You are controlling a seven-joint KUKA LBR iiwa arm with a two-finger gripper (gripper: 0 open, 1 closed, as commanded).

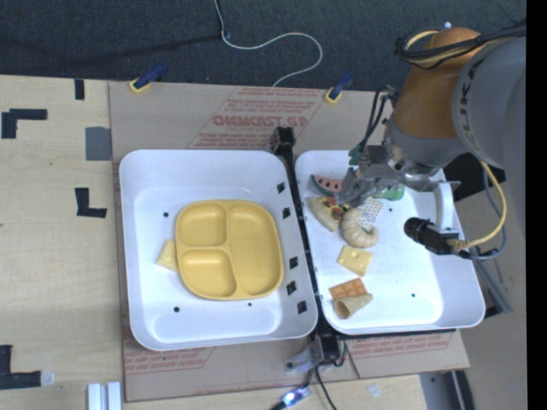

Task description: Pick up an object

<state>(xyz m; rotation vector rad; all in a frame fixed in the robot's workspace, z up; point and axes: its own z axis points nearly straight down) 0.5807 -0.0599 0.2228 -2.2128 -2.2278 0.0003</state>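
In the right bin (427, 301) lie several toy foods: a watermelon slice (329, 182), a banana-like yellow piece (323, 214), a pale croissant-shaped piece (359, 231), a yellow cheese square (355, 260) and a waffle cone piece (349, 295). My gripper (355, 196) hangs low over the bin's upper left, right above the cluster of watermelon, banana piece and croissant piece. The wrist body covers the fingers, and something green (393, 192) peeks out at its right.
The left bin (145, 178) holds a yellow divided plate (229, 248) with a yellow wedge (167, 254) tucked under its left side. A black divider (295, 229) runs between the bins. The arm's cables and a black fitting (427, 233) hang over the right bin's right side.
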